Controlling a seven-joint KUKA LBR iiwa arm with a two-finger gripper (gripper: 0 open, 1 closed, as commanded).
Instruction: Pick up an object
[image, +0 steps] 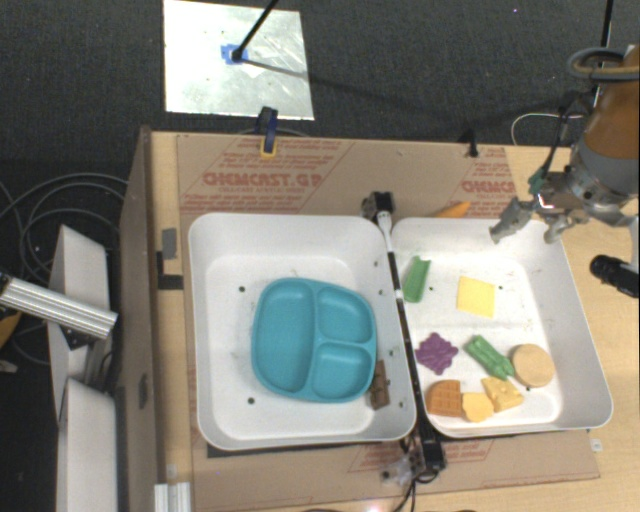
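Note:
My gripper (528, 226) hangs above the far right corner of the right bin (575, 300), fingers spread open with nothing between them. Below it in that bin lie a yellow square (476, 296), a green stick (415, 279) by the left wall, a purple piece (436, 352), a darker green piece (489, 355), a round tan cookie (532, 365), an orange waffle-like piece (444, 398) and yellow cheese chunks (491, 399). All of them lie apart from the gripper.
The left bin (215, 300) holds a teal divided plate (312, 339) and a small brown item (380, 385) at its right wall. An orange object (453, 210) lies on the cardboard behind the right bin. Cables run at the far left.

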